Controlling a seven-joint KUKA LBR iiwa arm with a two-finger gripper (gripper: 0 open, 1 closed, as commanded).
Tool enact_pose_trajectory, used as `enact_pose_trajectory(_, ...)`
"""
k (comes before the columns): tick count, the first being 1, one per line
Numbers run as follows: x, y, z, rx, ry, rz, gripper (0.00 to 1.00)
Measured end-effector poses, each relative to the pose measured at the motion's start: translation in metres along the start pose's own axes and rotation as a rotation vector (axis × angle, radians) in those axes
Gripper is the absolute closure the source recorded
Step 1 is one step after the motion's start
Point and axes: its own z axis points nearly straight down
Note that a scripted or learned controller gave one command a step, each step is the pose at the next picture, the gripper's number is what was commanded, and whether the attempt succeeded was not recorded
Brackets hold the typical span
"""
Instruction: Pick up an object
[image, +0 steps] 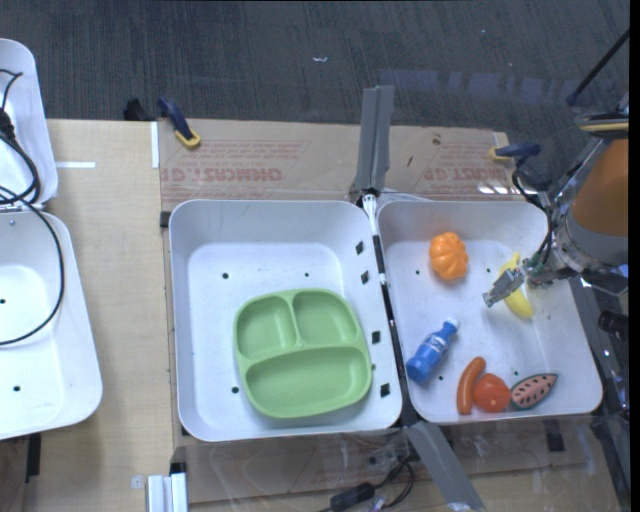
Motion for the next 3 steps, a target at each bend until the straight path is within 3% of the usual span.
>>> enact_pose_trajectory(1,-0.0021,0.0005,-0.0108,-0.004,-0.006,0.003,1.0)
enact_pose_trajectory(2,-0.0013,0.0006,-0.0106,-0.003,-0.004,0.003,0.0)
enact_pose_trajectory(3,-0.0022,0.001,-0.0203,-0.004,-0.006,0.004,1.0)
